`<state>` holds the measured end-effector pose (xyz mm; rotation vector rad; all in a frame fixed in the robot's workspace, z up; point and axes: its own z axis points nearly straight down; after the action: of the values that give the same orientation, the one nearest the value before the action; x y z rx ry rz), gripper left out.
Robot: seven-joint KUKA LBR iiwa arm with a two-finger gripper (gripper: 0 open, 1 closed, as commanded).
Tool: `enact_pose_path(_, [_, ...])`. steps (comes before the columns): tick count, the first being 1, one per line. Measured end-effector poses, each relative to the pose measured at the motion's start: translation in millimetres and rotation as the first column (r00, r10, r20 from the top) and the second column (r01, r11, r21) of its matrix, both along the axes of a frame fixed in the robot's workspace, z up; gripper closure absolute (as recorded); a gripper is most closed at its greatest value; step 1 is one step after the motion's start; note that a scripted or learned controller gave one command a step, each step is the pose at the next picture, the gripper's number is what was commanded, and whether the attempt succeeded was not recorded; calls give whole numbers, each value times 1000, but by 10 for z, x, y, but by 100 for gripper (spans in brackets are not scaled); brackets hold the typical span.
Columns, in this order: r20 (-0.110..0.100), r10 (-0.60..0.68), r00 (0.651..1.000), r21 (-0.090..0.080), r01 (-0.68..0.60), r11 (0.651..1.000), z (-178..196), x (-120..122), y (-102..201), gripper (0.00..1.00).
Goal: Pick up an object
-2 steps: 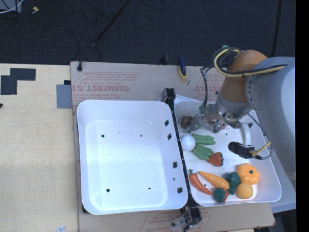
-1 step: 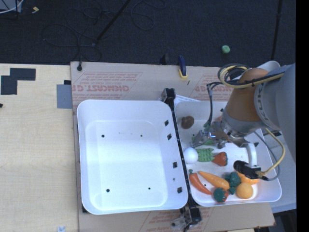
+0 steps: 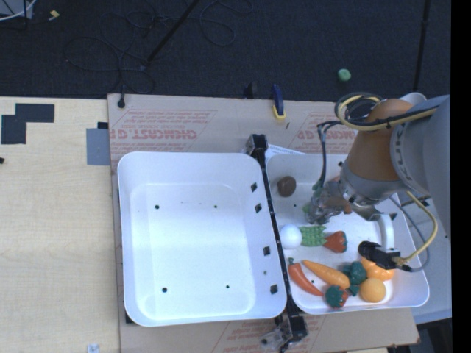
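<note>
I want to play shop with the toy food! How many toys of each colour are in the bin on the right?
Brown: 1, a ball
White: 1, an egg
Green: 1, a bumpy block
Red: 2, a strawberry and a chilli
Orange: 2, a carrot and an orange
Total: 7, though some toys overlap near the arm.

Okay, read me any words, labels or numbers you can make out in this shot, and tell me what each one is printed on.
Red print on the brown cardboard sheet under the bins, above the left bin: upside down and blurred, too unclear to read.
More red print on the cardboard's bottom edge, below the bins: too small and cut off to read.
No readable text shows on the bins, the toy vegetables or the arm.
</note>
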<state>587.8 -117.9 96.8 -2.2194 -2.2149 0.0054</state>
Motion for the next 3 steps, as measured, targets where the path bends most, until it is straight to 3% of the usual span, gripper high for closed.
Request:
enact_pose_path(1, [4, 3, 1000, -1, -3, 1000, -100, 279, 121, 100])
enact_pose_path(2, [6, 5, 1000, -2, -5, 1000, -91, 524, -84, 100])
enact_pose_path(3, [5, 4, 1000, -1, -4, 1000, -94, 557, 42, 100])
